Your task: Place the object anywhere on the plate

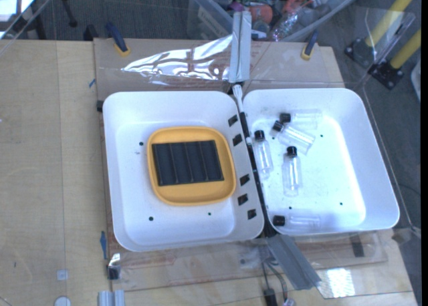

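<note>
Plate (pixel 192 193) yellow, left bin | vials (pixel 291 168) unlabelled, right bin | pincer state: cannot tell

wooden bench (pixel 40 164), two white bins (pixel 127 231)

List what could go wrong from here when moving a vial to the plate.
The vials are clear on a white bin, so they may be hard to detect. Several lie close together, so a grasp could nudge neighbours. One vial sits near the bin's front wall, awkward to reach. On the plate, a round vial might roll.
</note>
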Robot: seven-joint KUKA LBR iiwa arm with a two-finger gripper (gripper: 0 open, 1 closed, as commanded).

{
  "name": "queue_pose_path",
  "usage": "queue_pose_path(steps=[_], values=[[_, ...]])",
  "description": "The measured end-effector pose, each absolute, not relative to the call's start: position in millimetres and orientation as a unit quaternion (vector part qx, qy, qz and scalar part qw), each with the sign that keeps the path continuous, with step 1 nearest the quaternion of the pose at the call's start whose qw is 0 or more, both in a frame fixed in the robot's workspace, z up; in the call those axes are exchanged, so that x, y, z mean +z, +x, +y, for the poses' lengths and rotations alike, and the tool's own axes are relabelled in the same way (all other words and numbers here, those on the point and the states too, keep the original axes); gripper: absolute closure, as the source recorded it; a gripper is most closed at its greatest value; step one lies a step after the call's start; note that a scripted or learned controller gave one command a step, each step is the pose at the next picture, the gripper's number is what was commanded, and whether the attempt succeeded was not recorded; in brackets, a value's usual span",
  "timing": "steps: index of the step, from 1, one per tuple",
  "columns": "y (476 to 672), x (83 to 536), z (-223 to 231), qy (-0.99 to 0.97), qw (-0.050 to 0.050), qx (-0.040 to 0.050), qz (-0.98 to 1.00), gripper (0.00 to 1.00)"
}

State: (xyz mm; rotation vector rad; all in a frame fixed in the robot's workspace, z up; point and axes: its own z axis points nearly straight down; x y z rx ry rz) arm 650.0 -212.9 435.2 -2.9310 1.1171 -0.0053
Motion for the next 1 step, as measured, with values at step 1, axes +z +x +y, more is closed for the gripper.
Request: queue_pose_path(steps=[1], values=[[668.0, 434.6, -208.1, -0.986, 0.002, -0.0016, 0.169, 1.0]])
